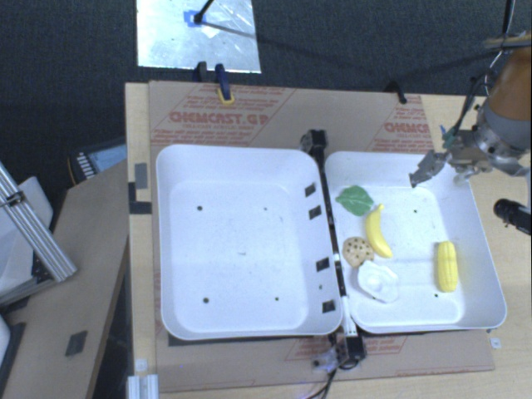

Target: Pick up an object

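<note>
While the gripper [426, 171] hovers at the right bin's [482, 248] back rim, its right half lies open.

2 bins [241, 160] (white), 5 toy foods [379, 232].

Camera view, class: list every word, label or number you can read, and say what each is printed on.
"CHEMCAST GP", in red, upside down, on the brown board behind the left bin.
Red print on the board behind the right bin: too blurred to read.
Red print on the board's front edge: too small to read.

Grey arm [504, 135], orange band [511, 90] above wrist, metallic grey end effector [426, 171].
</note>
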Available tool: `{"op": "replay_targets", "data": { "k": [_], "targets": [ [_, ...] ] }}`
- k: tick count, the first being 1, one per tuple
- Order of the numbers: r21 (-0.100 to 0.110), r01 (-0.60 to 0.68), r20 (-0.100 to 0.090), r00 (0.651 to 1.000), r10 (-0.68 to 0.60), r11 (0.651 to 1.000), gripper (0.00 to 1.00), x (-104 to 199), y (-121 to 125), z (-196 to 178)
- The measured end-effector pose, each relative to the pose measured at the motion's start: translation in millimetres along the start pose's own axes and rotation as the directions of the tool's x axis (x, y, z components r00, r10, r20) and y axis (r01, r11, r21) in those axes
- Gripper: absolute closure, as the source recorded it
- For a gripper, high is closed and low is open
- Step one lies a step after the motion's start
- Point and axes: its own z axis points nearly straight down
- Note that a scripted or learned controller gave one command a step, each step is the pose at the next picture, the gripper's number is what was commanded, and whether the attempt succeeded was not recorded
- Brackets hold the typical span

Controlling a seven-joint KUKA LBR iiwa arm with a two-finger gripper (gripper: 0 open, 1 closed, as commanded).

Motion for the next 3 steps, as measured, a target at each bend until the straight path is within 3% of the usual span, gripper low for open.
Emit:
{"op": "replay_targets", "data": {
  "k": [1, 2, 3],
  "targets": [
    [0.005, 0.004, -0.003, 1.0, -0.004, 1.0, 0.0, 41.2, -29.5, 41.4],
    [0.005, 0.004, -0.003, 1.0, -0.004, 1.0, 0.0, 84.0, -35.3, 145.6],
    [-0.002, 0.001, 0.0, 1.0, -0.001, 1.0, 1.0, 80.8, -33.1, 129.6]
  ]
}}
